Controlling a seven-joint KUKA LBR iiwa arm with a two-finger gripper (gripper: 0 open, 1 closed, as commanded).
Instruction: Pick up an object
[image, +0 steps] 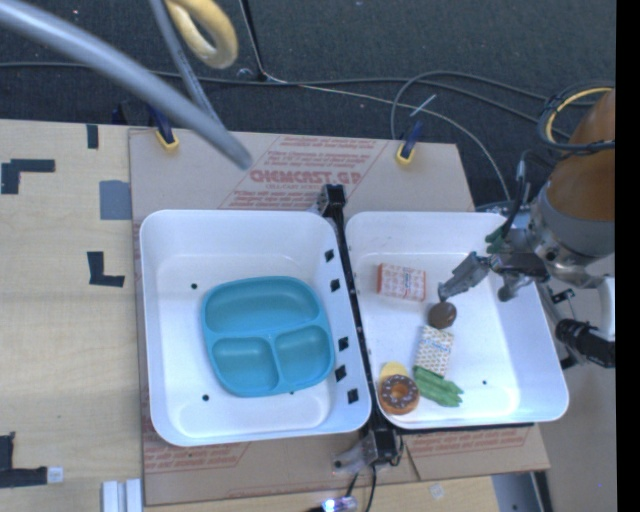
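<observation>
Camera view, slant from above: two white bins side by side. Left bin (160, 300) has a blue divided tray (267, 335), nothing else. Right bin (520, 380) has the pickable stuff: a red-and-white packet (401, 282) toward the back, a small dark brown round object (442, 314) mid-bin, a patterned pouch (434, 351) just in front of it, a green bean-like toy (438, 386), a chocolate donut (399, 394) at the front near the divider, with something yellow (393, 371) touching the donut's back edge. Arm comes in from the right; gripper (466, 275) sits low over the right bin, one grey finger angled down toward the brown object, tip just beside or touching it, hard to say which. Cannot tell how far the claw is open, and nothing is visibly clamped. Judged step: approach/descent, pre-grasp, no pick made yet. Next move likely calls for centring over the brown object, straddling it, closing, then lifting clear of the pouch.
</observation>
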